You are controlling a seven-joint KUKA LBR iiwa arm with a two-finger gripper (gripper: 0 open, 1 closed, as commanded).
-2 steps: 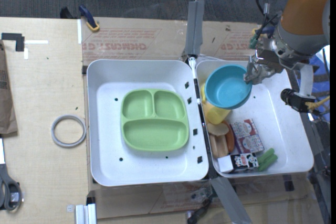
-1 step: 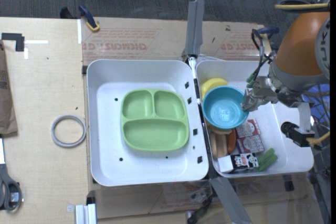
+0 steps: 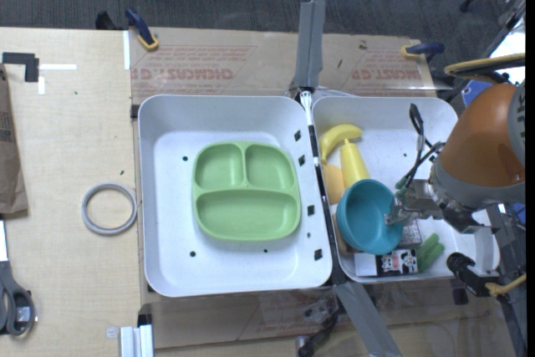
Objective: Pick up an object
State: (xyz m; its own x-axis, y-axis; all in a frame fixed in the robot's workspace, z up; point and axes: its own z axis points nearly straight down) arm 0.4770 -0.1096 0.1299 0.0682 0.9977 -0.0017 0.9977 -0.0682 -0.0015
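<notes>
The right bin [image 3: 386, 114] holds a blue bowl [image 3: 365, 216], a banana [image 3: 338, 135], a yellow bottle-shaped toy [image 3: 354, 166], an orange piece [image 3: 333, 180], a green item [image 3: 430, 251] and a small black-and-white box [image 3: 389, 263]. My gripper [image 3: 397, 215] is low in this bin, right at the bowl's right rim. The bowl leans against the yellow toy and partly covers the box. The grey arm with its orange band [image 3: 489, 138] hangs over the bin's right side and hides that part.
In the left bin [image 3: 152, 180] a green divided plate [image 3: 246, 191] lies flat. On the bench to the left are a tape ring [image 3: 109, 207], scissors [image 3: 15, 307] and a brown bag [image 3: 10, 155]. Clamps [image 3: 142, 28] hold the cardboard at the back.
</notes>
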